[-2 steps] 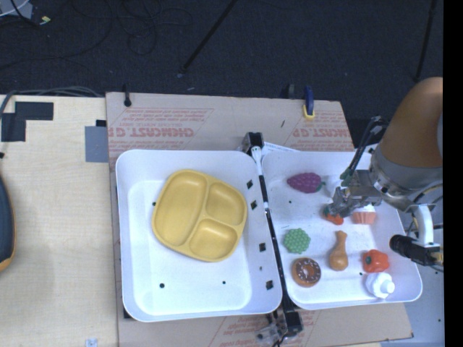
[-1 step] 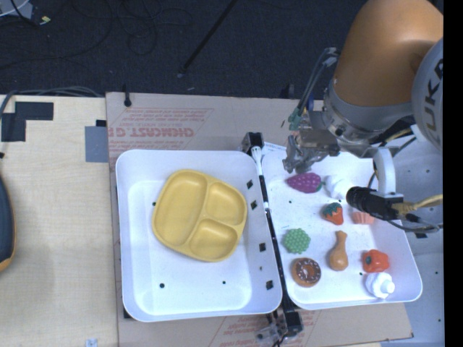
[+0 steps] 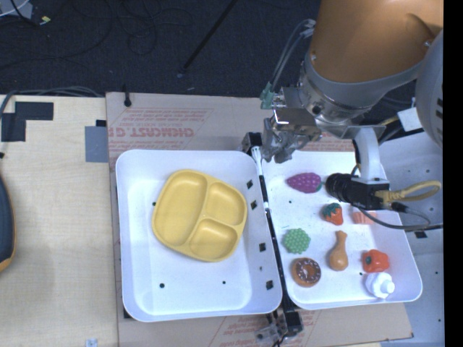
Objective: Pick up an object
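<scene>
The right bin [image 3: 405, 295] holds several toy foods: purple grapes [image 3: 304, 182], a strawberry [image 3: 332, 212], a green broccoli piece [image 3: 296, 240], a chocolate donut [image 3: 307, 272], a tan drumstick [image 3: 338, 251], a red pepper [image 3: 374, 261] and a small white bottle [image 3: 379, 285]. My gripper [image 3: 279, 147] hangs over the far left corner of this bin, just left of and beyond the grapes. It sits dark under the grey wrist, and nothing is seen in it.
A yellow divided plate [image 3: 200, 214] lies in the left bin [image 3: 145, 280]. A black cylinder with cables [image 3: 354, 189] juts over the right bin's far right side, partly covering a pinkish item [image 3: 364, 217]. The big orange-banded arm [image 3: 369, 27] looms above.
</scene>
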You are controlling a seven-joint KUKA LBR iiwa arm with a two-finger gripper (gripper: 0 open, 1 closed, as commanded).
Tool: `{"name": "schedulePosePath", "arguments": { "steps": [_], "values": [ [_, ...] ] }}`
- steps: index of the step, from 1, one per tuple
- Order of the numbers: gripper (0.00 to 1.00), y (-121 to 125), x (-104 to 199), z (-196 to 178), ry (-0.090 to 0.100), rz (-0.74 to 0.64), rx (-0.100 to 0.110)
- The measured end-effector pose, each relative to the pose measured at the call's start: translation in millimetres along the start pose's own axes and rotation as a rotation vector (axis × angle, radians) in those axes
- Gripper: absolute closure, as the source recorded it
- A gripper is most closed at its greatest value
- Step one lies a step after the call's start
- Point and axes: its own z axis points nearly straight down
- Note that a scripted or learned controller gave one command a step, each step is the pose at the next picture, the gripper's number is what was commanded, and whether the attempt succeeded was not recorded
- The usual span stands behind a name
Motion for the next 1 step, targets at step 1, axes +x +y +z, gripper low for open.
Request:
{"name": "schedulePosePath", "arguments": {
  "steps": [1],
  "values": [
    [1.0,-58.1,13.0,-3.7,-0.004,0.007,0.01]
  ]
}}
